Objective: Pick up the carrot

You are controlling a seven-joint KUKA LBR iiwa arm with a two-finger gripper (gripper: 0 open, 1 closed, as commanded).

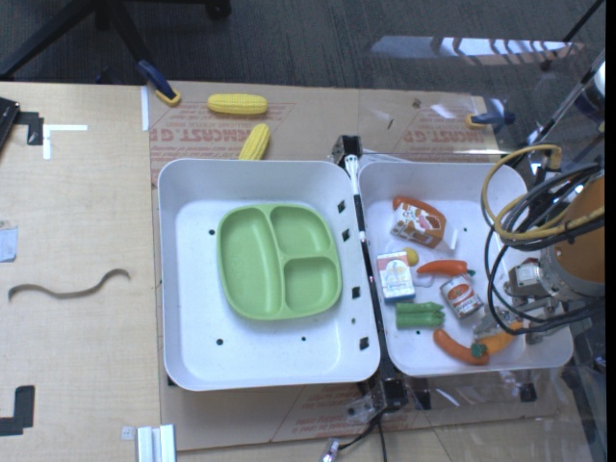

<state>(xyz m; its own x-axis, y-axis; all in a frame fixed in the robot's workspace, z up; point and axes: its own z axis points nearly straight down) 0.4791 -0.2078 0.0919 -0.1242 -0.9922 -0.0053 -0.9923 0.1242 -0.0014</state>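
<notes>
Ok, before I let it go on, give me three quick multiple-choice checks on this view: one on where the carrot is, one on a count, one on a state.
1. Where does the carrot lie?
A. On the green plate
B. In the right bin, near its front edge
C. On the cardboard outside the bins

2. How many corn cobs lie on the cardboard behind the bins?
A. Two
B. One
C. Four

3. What is on the green plate?
A. A can
B. The carrot
C. Nothing

Answers:
1 B: the carrot lies at the front of the right bin, just below the green block.
2 A: one corn cob and a second lie there.
3 C: all three plate compartments show bare green.
</notes>
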